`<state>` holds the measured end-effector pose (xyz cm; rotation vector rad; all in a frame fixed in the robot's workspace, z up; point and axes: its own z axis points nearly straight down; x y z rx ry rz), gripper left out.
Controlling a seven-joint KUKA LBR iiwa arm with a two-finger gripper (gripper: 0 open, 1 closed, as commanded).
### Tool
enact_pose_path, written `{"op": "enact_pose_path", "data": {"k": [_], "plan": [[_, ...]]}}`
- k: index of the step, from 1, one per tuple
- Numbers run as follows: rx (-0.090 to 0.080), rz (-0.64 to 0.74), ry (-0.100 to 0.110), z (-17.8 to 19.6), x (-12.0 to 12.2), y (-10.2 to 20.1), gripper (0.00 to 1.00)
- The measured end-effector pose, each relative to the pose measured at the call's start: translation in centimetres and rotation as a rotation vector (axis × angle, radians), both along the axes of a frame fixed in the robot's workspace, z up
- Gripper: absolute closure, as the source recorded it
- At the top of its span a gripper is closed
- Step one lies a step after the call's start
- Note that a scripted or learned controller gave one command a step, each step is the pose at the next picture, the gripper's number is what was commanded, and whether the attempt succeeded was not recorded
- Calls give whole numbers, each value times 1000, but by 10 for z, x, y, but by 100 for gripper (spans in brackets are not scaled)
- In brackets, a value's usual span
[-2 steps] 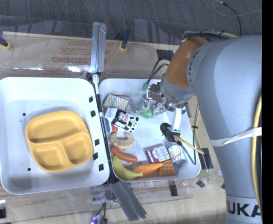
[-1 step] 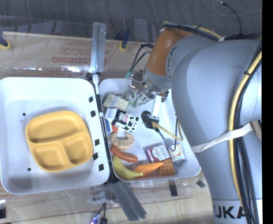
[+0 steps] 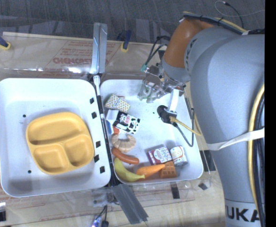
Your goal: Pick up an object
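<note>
My gripper (image 3: 148, 93) hangs over the back of the right bin (image 3: 147, 138), above bare white floor, with no object seen in it. The nearest items are a diamond-patterned packet (image 3: 116, 102) to its left and a black-and-white cow-print carton (image 3: 128, 122) below that. Further forward lie a tan doughnut (image 3: 124, 142), a red sausage (image 3: 125, 156), a banana (image 3: 125, 172), a carrot (image 3: 150, 170), a waffle piece (image 3: 168, 170), a brown box (image 3: 159, 154) and a small can (image 3: 178, 155).
The left bin (image 3: 10, 108) holds a yellow divided plate (image 3: 60, 141). The grey arm (image 3: 223, 89) fills the right side and overhangs the right bin's right wall. A metal divider clamp (image 3: 99, 48) stands between the bins at the back.
</note>
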<state>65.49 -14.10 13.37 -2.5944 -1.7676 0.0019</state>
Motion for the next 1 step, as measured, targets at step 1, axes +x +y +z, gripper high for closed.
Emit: {"op": "enact_pose_path", "data": {"k": [1], "plan": [[1, 203, 3, 71, -56, 19, 100]]}}
